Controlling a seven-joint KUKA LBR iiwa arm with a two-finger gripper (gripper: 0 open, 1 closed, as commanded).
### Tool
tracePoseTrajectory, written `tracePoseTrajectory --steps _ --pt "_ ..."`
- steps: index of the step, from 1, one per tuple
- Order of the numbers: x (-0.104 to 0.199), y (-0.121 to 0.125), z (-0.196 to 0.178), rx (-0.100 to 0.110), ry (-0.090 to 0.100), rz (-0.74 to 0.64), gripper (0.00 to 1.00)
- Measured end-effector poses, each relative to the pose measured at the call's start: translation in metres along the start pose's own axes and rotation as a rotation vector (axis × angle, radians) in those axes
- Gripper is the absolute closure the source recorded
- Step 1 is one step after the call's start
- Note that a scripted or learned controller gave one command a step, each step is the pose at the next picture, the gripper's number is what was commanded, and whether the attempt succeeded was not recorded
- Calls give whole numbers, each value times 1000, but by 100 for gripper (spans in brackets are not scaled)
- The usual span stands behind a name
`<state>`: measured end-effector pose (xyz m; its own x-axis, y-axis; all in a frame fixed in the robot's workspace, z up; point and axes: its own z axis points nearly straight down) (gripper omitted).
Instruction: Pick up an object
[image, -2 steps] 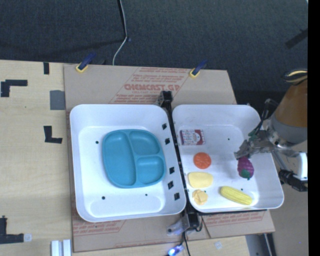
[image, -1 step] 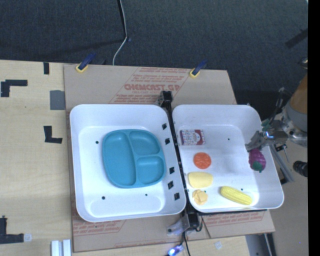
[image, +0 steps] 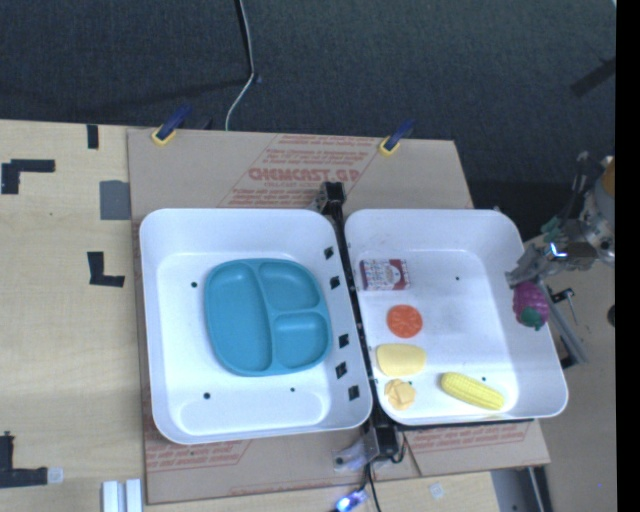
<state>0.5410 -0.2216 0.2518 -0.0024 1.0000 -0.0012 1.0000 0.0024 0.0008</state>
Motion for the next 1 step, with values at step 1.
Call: tracePoseTrajectory --steps 1 --pt "53 11 -3 4 3 -4 100"
